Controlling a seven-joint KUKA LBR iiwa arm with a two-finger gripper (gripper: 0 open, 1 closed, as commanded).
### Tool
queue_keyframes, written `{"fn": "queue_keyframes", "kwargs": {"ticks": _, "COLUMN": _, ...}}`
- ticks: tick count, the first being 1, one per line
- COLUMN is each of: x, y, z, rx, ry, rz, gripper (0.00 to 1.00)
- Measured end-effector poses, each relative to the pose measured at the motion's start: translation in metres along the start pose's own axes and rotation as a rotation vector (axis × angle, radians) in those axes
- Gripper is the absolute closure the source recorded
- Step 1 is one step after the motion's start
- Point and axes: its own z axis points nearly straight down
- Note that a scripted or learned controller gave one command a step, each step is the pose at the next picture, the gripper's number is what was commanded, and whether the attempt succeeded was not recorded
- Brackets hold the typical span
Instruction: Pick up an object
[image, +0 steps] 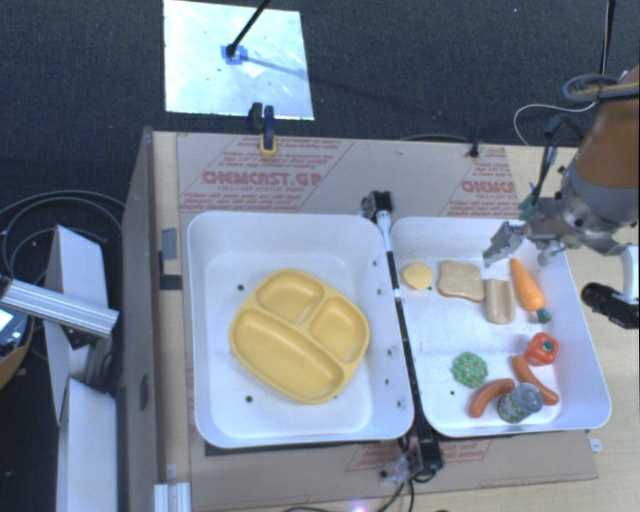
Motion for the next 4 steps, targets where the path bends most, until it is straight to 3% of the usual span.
{"fn": "queue_keyframes", "kwargs": {"ticks": 1, "x": 0.046, "y": -0.040, "z": 0.084, "rx": 0.004, "ry": 0.001, "rz": -0.001, "gripper": 0.00}}
{"fn": "queue_keyframes", "kwargs": {"ticks": 2, "x": 0.048, "y": -0.104, "z": 0.150, "rx": -0.002, "ry": -0.001, "rz": 0.002, "gripper": 0.00}}
{"fn": "queue_keyframes", "kwargs": {"ticks": 3, "x": -0.017, "y": -0.026, "z": 0.090, "rx": -0.002, "ry": -0.001, "rz": 0.001, "gripper": 0.00}}
{"fn": "queue_keyframes", "kwargs": {"ticks": 4, "x": -0.045, "y": -0.060, "z": 0.150, "rx": 0.001, "ry": 0.000, "rz": 0.002, "gripper": 0.00}}
